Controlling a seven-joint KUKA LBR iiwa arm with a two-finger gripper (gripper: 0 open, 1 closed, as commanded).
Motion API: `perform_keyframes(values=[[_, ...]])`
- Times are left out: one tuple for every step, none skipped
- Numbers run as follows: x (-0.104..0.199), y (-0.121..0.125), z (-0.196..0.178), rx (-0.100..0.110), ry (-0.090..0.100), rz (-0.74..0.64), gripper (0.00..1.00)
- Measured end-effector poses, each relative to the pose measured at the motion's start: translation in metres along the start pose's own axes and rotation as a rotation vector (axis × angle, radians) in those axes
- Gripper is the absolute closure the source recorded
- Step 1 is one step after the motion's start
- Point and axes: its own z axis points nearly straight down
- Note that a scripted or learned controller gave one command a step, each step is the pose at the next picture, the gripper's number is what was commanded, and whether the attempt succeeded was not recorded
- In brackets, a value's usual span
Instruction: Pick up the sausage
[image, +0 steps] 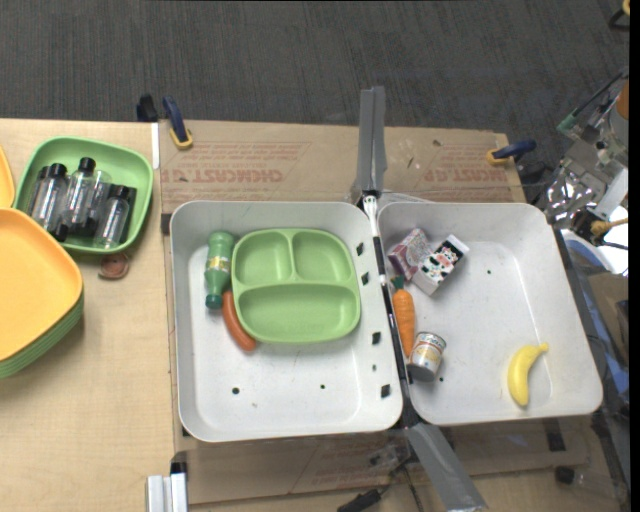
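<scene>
While the orange-red, slightly curved sausage (238, 322) lies untouched on the floor of the left white plastic bin (290, 405), the task looks to be at its very start: nothing is lifted, and the approach has not begun. The sausage rests aslant against the lower left corner of the green three-compartment plate (296, 285). Its upper end sits just below the green plastic bottle (217, 267), which lies along the plate's left edge.

As I judge it, the next move calls for a reach right across the right white bin (560, 300) and over the divider into the left one. The descent should fall on the sausage's free lower half, where there is bare floor to its left. The grip should close across its narrow width and stay clear of the plate's rim and the bottle. The orange carrot with a green top (403, 315), lying along the divider in the right bin, is close in colour and shape and must not be mistaken for the target.

Several things are hard to read. At the right edge, a cluster of glinting metal and cable (590, 180) is cut off by the frame. Whether it belongs to the arm is unclear, and I cannot tell whether the gripper is spread or pressed together. The plate's rim may cover a strip of the sausage's right side. Whether sausage and bottle touch cannot be made out either.
</scene>
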Motion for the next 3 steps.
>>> perform_keyframes(values=[[-0.044, -0.051, -0.054, 0.002, -0.001, 0.184, 1.00], [-0.018, -0.003, -0.144, 0.001, 0.000, 0.247, 1.00], [-0.009, 0.011, -0.072, 0.003, -0.001, 0.585, 1.00]])
